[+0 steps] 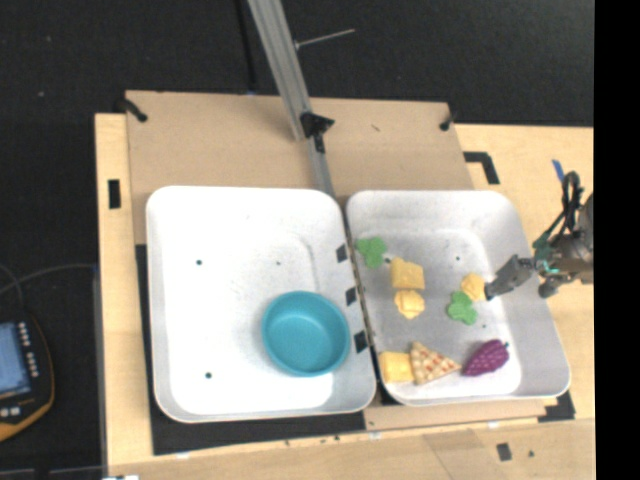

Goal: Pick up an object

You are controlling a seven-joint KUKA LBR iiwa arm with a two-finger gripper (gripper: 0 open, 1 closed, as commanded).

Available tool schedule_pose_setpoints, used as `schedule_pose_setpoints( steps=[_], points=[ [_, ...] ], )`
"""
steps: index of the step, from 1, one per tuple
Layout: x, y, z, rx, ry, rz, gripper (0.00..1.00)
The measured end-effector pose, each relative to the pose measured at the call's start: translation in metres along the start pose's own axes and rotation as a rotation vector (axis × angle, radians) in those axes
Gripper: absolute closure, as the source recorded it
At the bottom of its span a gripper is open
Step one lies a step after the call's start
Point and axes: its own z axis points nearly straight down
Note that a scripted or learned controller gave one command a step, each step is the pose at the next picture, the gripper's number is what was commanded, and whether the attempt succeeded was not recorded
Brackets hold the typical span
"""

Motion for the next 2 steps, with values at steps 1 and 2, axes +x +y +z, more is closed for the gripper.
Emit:
schedule_pose_setpoints(
  steps=[1, 2],
  points=[
    [0.000, 0.000, 0.000, 0.000, 0.000, 0.001, 0.00],
    [-0.010, 0.004, 0.055, 0.006, 0.000, 0.004, 0.00]
  ],
)
